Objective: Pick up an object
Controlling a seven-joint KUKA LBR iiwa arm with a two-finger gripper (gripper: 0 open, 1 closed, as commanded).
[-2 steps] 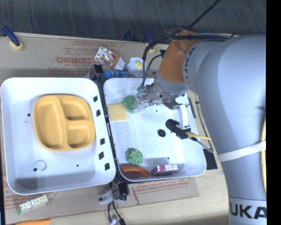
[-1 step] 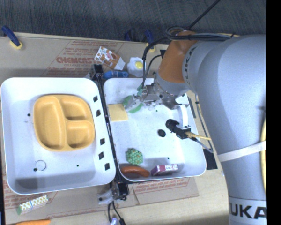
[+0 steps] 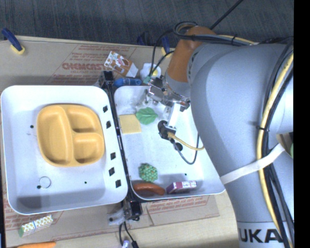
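In the right bin (image 3: 196,182) lie a pale yellow square slice (image 3: 129,123), a green leaf-shaped piece (image 3: 146,116), a green knobbly lump (image 3: 148,172), a brown sausage (image 3: 149,189) and a small purple box (image 3: 182,186). My gripper (image 3: 154,101) hangs low over the bin's far end, right at the upper edge of the green leaf-shaped piece. The grey arm and its orange band (image 3: 182,56) cover the bin's right side. I see nothing lifted off the bin floor.
A yellow divided tray (image 3: 70,134) lies in the left bin (image 3: 15,190). A small printed packet (image 3: 117,62) and a blue object (image 3: 127,80) sit on the cardboard behind the bins. A yellow cable (image 3: 188,148) loops over the right bin.
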